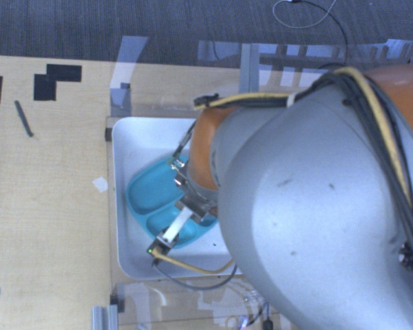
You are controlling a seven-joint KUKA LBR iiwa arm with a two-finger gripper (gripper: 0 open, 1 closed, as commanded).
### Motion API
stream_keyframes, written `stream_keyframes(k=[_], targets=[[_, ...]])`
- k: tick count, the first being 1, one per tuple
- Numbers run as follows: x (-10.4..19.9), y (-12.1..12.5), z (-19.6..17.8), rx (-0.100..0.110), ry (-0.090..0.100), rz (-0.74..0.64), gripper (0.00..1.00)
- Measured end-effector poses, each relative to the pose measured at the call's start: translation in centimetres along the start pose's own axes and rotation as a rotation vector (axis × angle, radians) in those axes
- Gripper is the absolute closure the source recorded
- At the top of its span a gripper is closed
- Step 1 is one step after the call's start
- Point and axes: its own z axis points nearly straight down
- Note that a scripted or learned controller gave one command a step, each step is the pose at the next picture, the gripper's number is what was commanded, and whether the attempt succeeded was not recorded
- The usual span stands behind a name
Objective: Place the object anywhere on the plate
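One shallow white plastic bin [139, 140] serves as the landmark, set on a pale wooden bench top [48, 218]. Inside the bin, toward its left wall and filling most of the visible floor, lies a turquoise plastic plate [149, 188], flat, with a darker crease running across it between an upper and a lower lobe. The big grey robot arm [316, 205] comes in over the bin's right side and covers that half of it entirely. Its orange band [204, 147] sits over the bin's middle, just beyond the plate's right edge. Below the band the gripper [194, 206] hangs low over the plate's right part, overlapping the lower lobe. Whether it touches the plate cannot be told. Whether it is released, clenched or grasping anything cannot be told either, since the wrist hides its working end. Whatever lies directly beneath it inside the bin is hidden too. So the plate sits under and to the left of the gripper, with its left lobe in plain sight. Outside the bin, well off to its upper left, black tape patches [55, 81] are stuck to the bench top. A thin dark stick [23, 117] lies near them. A small white paper scrap [100, 183] rests just beside the bin's left wall.
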Motion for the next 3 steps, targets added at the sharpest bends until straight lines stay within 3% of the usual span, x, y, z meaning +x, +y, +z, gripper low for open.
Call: stream_keyframes(k=[1, 2, 3], targets=[[0.5, 3.9, -3.6, 0.020, -0.018, -0.114, 1.00], [-5.8, 2.6, -9.7, 0.018, -0.020, 0.152, 1.00], [-3.9, 1.3, 1.9, 0.008, 0.002, -0.151, 1.00]])
